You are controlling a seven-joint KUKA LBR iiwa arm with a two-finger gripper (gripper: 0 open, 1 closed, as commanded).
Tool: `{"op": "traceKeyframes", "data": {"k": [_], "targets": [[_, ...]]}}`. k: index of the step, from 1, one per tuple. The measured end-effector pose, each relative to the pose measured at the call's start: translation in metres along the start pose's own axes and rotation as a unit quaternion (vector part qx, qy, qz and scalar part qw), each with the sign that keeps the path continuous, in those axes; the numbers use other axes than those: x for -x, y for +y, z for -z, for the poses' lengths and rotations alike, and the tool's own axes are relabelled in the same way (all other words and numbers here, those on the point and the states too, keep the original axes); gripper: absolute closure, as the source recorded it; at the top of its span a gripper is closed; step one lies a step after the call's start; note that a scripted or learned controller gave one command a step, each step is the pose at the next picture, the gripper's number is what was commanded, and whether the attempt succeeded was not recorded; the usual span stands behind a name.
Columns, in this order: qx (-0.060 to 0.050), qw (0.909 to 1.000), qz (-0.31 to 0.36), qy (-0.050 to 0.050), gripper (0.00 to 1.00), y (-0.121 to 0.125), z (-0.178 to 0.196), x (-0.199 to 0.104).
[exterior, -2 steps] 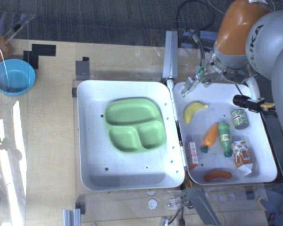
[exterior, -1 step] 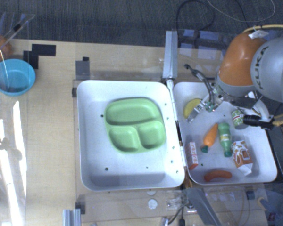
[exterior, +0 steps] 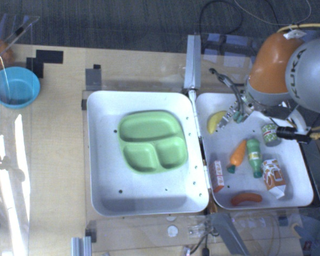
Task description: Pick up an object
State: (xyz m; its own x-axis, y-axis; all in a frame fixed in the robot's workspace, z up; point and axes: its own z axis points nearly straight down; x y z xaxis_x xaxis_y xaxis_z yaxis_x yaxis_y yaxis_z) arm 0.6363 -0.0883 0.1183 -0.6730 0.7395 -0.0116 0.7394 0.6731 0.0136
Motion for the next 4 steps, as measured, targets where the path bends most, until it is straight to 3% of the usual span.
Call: {"op": "traceKeyframes", "data": {"k": [1, 2, 3, 4], "targets": [[-0.004, 0.9964, -0.084, 0.002, 1.0, 0.035, 0.069, 0.003], [-0.004, 0.9964, -0.084, 0.002, 0.0, 0.035, 0.069, 0.003], [-0.013, 0.9965, -0.082, 0.01, 0.0, 0.018, -0.033, 0.023], [-0.003, 0.9793, -0.202, 0.002, 0.0, -0.048, -0.028, -0.024]]}}
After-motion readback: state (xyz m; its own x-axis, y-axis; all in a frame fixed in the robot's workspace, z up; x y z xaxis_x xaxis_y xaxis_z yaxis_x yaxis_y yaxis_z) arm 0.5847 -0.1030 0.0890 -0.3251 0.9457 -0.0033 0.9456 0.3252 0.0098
